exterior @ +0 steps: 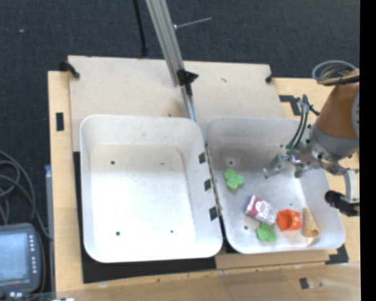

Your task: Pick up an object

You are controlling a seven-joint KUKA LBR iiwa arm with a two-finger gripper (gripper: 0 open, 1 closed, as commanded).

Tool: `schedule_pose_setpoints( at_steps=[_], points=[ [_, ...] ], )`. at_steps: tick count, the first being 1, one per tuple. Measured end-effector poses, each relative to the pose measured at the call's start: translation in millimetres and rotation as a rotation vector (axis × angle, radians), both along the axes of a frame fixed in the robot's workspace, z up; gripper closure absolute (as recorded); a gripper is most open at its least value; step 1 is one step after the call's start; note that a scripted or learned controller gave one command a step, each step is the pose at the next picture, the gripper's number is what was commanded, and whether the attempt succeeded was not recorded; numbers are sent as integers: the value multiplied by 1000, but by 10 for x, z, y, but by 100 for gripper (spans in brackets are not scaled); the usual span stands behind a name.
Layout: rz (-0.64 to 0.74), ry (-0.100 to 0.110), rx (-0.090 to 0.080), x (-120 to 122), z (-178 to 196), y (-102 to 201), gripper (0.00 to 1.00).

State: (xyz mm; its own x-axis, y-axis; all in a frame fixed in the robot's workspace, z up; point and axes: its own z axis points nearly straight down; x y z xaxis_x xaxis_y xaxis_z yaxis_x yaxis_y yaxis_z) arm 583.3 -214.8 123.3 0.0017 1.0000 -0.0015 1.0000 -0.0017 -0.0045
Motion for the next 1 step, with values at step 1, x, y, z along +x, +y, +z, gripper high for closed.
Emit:
schedule_pose_setpoints(
  at_steps=[1],
  points=[
    [-2, -3, -1, -3, -233, -15, 0]
  ],
)
